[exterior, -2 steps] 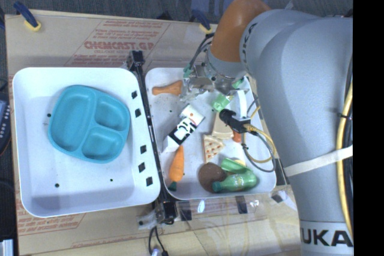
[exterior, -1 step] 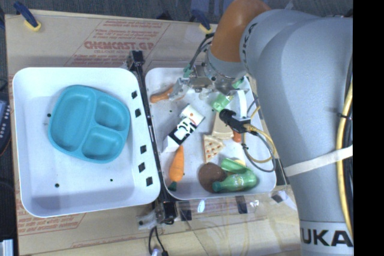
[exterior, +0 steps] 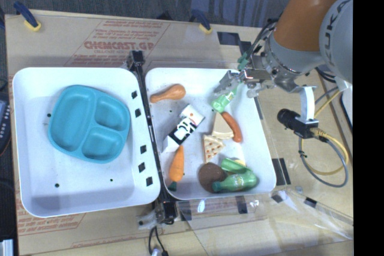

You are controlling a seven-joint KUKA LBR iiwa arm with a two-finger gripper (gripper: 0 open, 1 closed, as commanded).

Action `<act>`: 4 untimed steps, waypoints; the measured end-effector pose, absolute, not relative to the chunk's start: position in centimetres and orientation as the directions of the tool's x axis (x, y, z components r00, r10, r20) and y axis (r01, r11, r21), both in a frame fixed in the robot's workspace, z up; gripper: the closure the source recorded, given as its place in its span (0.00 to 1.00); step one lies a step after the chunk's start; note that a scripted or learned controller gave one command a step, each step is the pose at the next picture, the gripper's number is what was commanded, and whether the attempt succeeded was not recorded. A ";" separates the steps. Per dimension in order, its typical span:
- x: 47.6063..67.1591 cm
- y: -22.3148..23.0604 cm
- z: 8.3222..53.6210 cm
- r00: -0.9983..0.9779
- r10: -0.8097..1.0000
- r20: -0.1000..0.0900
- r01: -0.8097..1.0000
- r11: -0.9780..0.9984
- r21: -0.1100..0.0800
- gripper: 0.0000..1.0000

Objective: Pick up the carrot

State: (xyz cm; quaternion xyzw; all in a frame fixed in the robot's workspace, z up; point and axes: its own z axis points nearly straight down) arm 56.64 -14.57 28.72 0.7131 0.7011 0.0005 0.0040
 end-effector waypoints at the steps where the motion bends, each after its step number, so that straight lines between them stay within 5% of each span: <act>1: 50.3 -12.4 18.1 -0.150 0.989 0.003 0.989 0.150 -0.014 0.00; 2: 47.6 -9.2 9.0 -0.269 0.963 0.005 0.963 0.269 -0.008 0.00; 3: 47.7 -9.3 10.1 -0.279 0.960 0.004 0.960 0.279 -0.009 1.00; 4: 47.8 -5.6 19.4 -0.436 0.900 0.000 0.900 0.436 0.000 1.00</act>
